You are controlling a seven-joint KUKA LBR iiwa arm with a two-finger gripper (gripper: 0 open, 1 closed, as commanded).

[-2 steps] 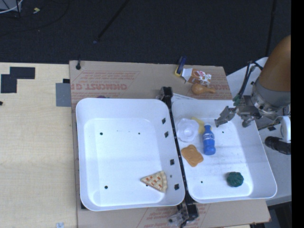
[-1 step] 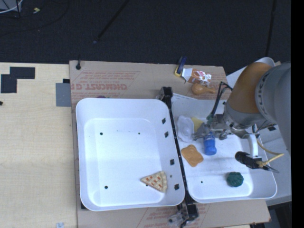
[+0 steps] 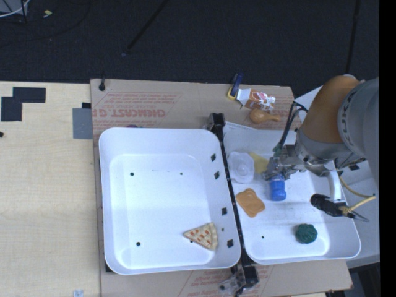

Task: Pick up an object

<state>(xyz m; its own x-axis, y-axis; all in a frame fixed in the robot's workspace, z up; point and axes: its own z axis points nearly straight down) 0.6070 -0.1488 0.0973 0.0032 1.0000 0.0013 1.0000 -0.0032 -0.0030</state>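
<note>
The hand (image 3: 278, 173) is low in the right bin (image 3: 346, 243), directly over a small blue cylinder (image 3: 278, 190) that lies near an orange slice of toast (image 3: 250, 202) and a clear cup (image 3: 241, 166), so the grasp itself looks to be the step under way. I cannot tell how the hand stands, wide or narrow; the next move calls for a sure grip on the cylinder, then a straight lift. The cardboard (image 3: 148, 107) beneath bears mirrored red lettering, not legible.
</note>
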